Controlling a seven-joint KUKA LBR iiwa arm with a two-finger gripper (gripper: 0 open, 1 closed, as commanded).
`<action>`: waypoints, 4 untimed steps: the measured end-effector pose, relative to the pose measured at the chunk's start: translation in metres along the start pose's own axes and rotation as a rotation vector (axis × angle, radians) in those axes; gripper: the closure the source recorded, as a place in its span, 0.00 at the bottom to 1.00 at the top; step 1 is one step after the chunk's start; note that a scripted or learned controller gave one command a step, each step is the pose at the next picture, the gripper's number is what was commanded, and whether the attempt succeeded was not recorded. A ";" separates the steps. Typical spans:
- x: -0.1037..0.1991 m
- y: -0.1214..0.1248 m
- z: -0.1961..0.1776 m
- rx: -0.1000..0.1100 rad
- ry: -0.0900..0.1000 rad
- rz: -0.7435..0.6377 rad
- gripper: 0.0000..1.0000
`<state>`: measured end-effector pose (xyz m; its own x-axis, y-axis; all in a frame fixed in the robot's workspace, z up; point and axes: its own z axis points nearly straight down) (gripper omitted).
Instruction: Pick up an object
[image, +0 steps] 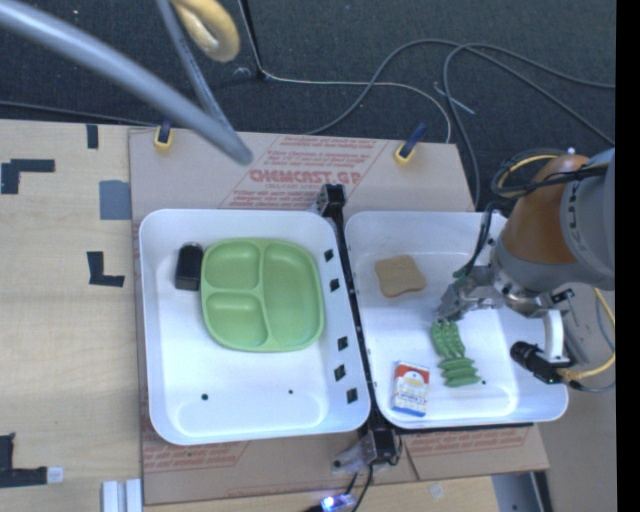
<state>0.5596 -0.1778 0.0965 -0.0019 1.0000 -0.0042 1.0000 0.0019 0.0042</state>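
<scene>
A green pea pod (452, 352) lies in the right bin (520, 400), lower right of frame, with the gripper (452, 305) poised just above its upper end, grip state impossible to tell. The thin, flat pod could slip free; toast (399, 275) and a carton (410, 388) lie nearby.

In the right white bin (520, 400) I see three things. A flat tan slice of toy bread (399, 275) lies near the back. A bumpy green toy pea pod (453, 353) lies longways near the middle. A small white and red packet (410, 388) lies flat at the front, just beside the pod.
</scene>
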 end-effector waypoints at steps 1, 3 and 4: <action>-0.003 -0.002 -0.062 -0.001 0.003 0.001 1.00; 0.013 -0.003 -0.158 0.000 0.003 -0.001 1.00; 0.059 -0.004 -0.146 0.006 0.005 -0.003 1.00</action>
<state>0.5545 -0.1183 0.2427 -0.0051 1.0000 0.0008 1.0000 0.0051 -0.0017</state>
